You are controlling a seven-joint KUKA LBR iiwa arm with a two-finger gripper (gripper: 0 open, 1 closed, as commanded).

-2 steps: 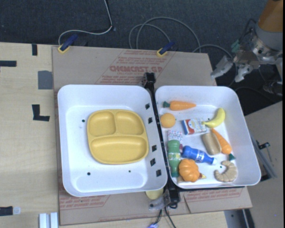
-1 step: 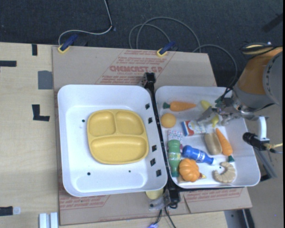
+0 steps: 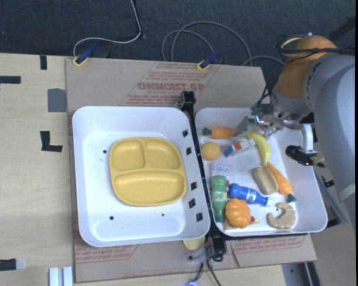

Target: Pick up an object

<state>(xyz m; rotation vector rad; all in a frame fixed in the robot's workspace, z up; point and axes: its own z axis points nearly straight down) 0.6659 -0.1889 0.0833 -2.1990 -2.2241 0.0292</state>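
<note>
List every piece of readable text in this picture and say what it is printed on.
"CHEMCAST GP": red print on the brown cardboard sheet behind the two white bins; the smaller red lines around it are too blurred to read.
Label on the green bottle: too small to read.
Label on the blue bottle: too small to read.

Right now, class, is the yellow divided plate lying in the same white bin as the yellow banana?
No: the yellow divided plate lies in the left bin, the yellow banana in the right bin.

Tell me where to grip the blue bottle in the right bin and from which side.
Grip the blue bottle across its body, midway along, coming straight down from above. It lies flat, running left to right, with the green bottle and orange pumpkin close by its left end, so fingers probably fit best above and below it.
</note>
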